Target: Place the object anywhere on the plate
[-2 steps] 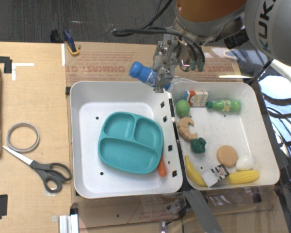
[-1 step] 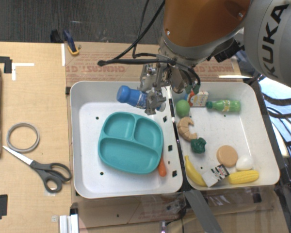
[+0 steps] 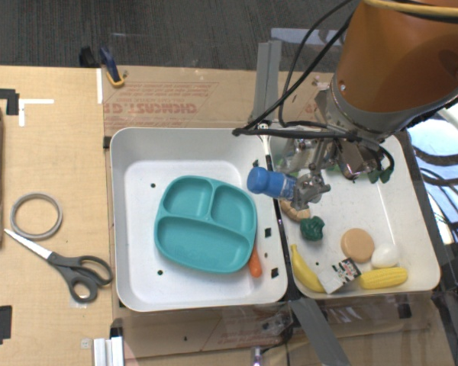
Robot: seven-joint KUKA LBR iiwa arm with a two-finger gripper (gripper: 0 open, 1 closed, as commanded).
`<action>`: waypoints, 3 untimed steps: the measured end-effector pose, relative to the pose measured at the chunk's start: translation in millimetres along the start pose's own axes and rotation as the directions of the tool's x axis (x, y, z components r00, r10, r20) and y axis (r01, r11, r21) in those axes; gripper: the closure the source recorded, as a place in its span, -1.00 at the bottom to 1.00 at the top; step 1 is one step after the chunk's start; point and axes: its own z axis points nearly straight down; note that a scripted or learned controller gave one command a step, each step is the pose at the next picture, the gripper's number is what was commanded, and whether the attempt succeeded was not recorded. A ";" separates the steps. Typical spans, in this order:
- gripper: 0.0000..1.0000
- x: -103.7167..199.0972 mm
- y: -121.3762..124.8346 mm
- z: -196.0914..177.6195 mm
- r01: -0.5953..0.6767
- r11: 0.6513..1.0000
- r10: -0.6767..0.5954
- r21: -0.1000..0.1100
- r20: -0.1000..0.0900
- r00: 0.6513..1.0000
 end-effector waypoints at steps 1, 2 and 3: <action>1.00 -8.2 2.3 38.3 -0.098 0.995 0.098 -0.001 -0.002 0.995; 1.00 -9.8 1.8 29.3 -0.099 0.995 0.099 0.000 0.001 0.995; -1.00 -9.8 1.9 29.2 -0.099 0.995 0.099 0.000 0.001 0.995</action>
